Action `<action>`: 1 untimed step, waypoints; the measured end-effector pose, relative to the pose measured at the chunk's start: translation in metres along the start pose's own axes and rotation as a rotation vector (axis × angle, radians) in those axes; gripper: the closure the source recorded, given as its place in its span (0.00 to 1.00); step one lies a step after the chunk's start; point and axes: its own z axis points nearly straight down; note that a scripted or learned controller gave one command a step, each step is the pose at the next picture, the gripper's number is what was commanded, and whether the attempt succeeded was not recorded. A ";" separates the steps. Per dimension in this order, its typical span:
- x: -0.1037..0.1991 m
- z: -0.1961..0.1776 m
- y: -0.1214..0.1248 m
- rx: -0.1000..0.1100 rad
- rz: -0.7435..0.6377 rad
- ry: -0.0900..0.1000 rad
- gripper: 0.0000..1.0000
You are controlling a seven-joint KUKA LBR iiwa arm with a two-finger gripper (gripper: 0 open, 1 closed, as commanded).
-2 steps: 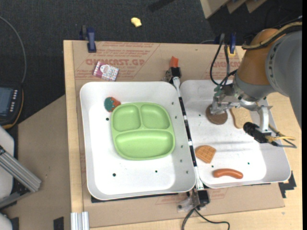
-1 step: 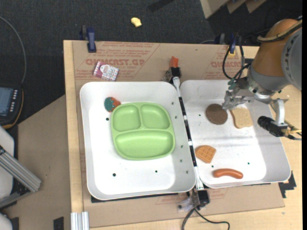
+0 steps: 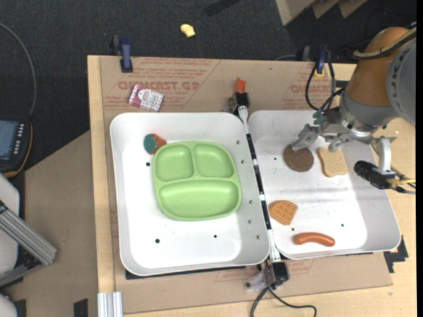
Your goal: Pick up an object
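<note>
Cardboard-topped bench (image 3: 198,78), two white bins: over the right bin (image 3: 370,236) the end effector (image 3: 322,137) hangs released, straddling nothing, just beside the brown cookie (image 3: 299,158). Nothing's lifted yet, so the whole grasp remains.

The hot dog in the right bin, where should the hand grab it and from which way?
Probably from straight above, across the middle of the hot dog. It lies flat and long, running left to right near the front wall of the right bin, so the fingers would close across its narrow width, with open floor behind it and the waffle apart to its left.
</note>
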 end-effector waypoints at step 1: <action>0.042 0.045 -0.002 -0.002 -0.004 -0.002 0.00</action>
